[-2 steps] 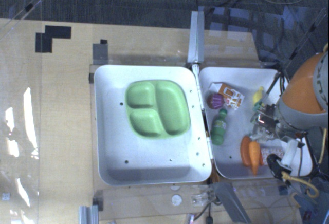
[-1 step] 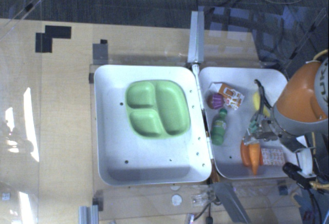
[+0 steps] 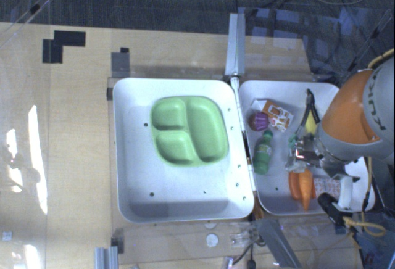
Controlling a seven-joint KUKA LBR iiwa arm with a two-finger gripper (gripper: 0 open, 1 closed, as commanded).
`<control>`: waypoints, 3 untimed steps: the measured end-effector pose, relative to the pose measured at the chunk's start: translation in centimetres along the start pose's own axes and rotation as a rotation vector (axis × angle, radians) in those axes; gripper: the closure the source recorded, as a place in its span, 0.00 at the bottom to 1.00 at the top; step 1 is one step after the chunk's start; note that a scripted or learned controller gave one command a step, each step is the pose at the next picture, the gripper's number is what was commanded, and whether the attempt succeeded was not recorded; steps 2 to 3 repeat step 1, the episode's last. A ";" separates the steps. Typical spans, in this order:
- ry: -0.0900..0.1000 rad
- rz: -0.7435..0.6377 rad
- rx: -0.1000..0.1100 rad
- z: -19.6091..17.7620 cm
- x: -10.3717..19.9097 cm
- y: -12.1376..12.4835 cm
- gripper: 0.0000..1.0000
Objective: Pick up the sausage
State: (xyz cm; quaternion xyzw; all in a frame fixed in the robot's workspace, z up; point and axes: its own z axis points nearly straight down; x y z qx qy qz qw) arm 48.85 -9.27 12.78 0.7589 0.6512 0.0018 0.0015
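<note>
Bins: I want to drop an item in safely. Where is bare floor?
Left bin: bare floor rings the green tray, widest along the near wall. Right bin: crowded by the bottle, packet, carrot and arm.

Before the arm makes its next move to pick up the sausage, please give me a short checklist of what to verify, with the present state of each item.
1. Sausage located: cannot tell. No item in the right bin reads clearly as a sausage; the orange object near the arm is the closest guess.
2. Gripper over the right bin: ok.
3. Object between the fingers: cannot tell, the wrist hides them.
4. Neighbours clear of the gripper: not ok. The orange object and a dark tool lie close by.
5. Green bottle and purple item apart from the gripper: ok.
6. Green tray in the left bin, away from the arm: ok.
</note>
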 end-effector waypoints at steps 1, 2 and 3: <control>-0.001 0.218 -0.001 -2.5 -2.5 0.4 1.00; -0.001 0.218 -0.001 -2.5 -2.5 0.4 1.00; -0.001 0.218 -0.001 -2.5 -2.5 0.4 1.00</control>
